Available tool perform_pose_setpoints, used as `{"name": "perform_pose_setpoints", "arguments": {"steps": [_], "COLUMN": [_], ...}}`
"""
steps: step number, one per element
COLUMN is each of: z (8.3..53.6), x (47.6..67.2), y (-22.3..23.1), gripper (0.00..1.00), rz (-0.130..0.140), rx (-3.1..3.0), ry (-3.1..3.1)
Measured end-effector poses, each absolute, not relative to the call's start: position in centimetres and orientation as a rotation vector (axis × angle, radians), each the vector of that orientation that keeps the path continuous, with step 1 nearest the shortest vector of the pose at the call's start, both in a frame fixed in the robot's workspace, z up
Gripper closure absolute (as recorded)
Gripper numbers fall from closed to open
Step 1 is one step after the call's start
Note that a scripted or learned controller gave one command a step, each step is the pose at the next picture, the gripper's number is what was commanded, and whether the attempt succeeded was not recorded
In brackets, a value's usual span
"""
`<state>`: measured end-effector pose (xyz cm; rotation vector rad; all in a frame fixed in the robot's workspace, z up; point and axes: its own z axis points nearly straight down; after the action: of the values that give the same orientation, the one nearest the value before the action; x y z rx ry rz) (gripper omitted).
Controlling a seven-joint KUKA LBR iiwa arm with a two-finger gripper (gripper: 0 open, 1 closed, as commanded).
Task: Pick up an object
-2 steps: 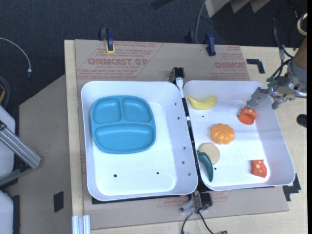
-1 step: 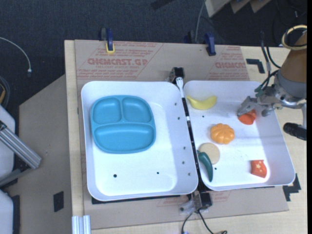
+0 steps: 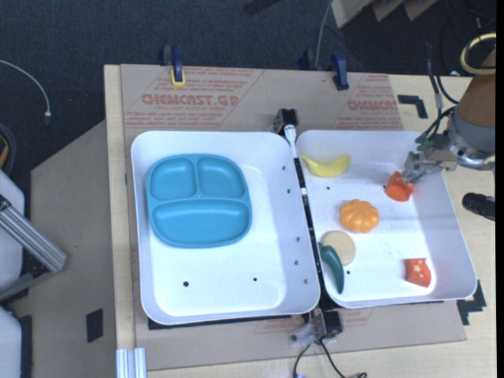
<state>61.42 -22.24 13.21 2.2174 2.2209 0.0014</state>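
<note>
The right bin (image 3: 449,235) holds several toy foods. A yellow banana (image 3: 327,164) lies near its back left. An orange pumpkin (image 3: 359,216) sits in the middle, with a tan round piece (image 3: 340,245) and a dark teal piece (image 3: 333,268) by the front left wall. A red-and-orange piece (image 3: 418,272) lies at the front right. My gripper (image 3: 413,170) hangs over the bin's back right, right at the upper edge of a small red-orange piece (image 3: 398,188). Whether it touches that piece is unclear.
The left bin (image 3: 268,258) carries a blue divided plate (image 3: 199,200) in its back left part. A black divider strip (image 3: 300,189) runs between the bins. Blue clamps (image 3: 176,63) stand at the board's back edge.
</note>
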Motion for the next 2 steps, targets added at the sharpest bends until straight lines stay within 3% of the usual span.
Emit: {"name": "perform_pose_setpoints", "arguments": {"steps": [2], "z": [24.6], "x": [61.1], "y": [-21.8], "gripper": [1.00], "rz": [0.006], "rx": [2.214], "ry": [2.216]}}
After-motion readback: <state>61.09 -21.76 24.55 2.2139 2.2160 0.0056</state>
